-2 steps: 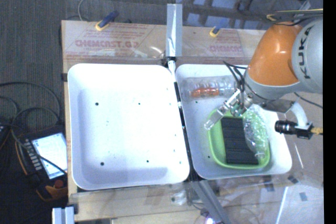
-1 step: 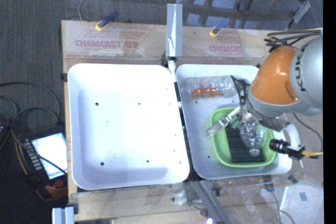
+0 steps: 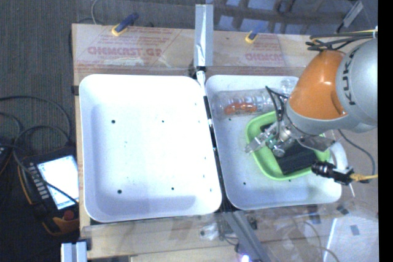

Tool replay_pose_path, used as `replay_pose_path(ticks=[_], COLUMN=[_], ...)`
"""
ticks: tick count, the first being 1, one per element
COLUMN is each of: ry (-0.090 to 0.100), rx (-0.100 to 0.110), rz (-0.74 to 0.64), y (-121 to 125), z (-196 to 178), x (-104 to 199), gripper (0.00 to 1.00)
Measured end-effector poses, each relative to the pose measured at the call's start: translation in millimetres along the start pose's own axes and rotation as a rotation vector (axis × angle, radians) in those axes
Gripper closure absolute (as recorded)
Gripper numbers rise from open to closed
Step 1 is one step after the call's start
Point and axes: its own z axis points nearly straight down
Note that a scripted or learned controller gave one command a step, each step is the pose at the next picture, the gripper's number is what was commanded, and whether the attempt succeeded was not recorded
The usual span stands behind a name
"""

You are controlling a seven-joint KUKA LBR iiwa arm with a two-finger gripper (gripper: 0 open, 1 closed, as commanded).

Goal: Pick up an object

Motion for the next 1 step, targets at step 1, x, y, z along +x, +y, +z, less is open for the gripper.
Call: replay_pose_path(ticks=[1], ry=[-0.017], rx=[0.032], rz=[0.082], y=[93.3], z=[-144.9], x=[-7.6], gripper=[1.00])
